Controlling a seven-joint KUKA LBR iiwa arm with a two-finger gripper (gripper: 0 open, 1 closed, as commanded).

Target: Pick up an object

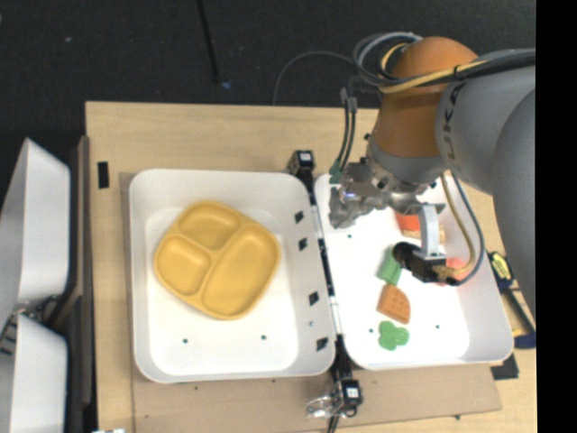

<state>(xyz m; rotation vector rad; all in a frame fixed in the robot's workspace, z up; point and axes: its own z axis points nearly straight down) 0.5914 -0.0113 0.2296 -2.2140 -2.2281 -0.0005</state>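
Jaws of gripper over upper-left corner of right bin; open or closed, cannot tell. Green block lies toward view's lower right, apart from jaws, long axis slanted; orange waffle piece just beyond.

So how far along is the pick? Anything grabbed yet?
Done: no pick shows. The green block, orange waffle piece and green clover piece lie on the right bin floor. The yellow divided plate sits in the left bin.
In hand: the gripper is over the right bin's upper-left corner, apart from those pieces.
Left: grasp one and lift it.
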